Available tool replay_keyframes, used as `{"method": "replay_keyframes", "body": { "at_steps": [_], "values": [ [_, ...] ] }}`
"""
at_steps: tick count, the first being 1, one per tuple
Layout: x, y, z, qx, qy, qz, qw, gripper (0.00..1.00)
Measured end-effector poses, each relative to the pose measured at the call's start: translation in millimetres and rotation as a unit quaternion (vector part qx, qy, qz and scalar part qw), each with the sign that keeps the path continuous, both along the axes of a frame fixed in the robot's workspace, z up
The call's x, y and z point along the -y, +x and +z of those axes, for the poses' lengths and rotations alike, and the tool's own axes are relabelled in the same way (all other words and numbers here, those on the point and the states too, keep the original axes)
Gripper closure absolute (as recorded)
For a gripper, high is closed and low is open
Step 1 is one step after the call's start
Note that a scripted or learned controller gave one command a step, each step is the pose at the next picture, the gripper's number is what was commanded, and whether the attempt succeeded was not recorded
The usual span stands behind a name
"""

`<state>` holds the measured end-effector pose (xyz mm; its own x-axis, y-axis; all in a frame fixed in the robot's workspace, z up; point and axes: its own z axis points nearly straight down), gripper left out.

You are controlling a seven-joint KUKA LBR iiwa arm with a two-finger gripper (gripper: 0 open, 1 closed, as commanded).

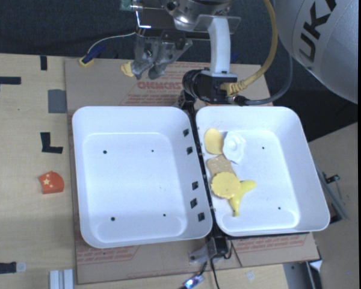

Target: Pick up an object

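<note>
Two white bins are sitting side by side on the bench (pixel 24 161). Yellow pieces (pixel 224 185) and a white lump (pixel 234 146) are lying by the right bin's (pixel 289 179) left edge. Beyond the left bin's (pixel 132 179) far edge, the gripper (pixel 151 65) is hanging, fingers nearly together, holding nothing.

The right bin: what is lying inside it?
Inside the right bin, near its left wall: a yellow disc, a crumpled white piece, a tan block, and a yellow pear-shaped piece partly covering the block.

Both bins, the left bin (pixel 132 179) and the right bin (pixel 283 161), were plain white with small black dots. The right one held a yellow disc (pixel 213 140), a crumpled white piece (pixel 234 146), a tan block (pixel 218 164) and a yellow squash-like toy (pixel 230 188). An orange-red piece (pixel 51 182) lay on the light wooden table (pixel 24 221), which bore black marks.
</note>
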<state>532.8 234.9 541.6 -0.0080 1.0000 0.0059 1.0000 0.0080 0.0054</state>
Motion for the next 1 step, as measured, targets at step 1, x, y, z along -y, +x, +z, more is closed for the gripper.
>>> {"method": "replay_keyframes", "body": {
  "at_steps": [1],
  "values": [
    [2.6,-12.1,-263.6,-0.012,-0.0074,-0.003,0.9999,1.00]
  ]
}}
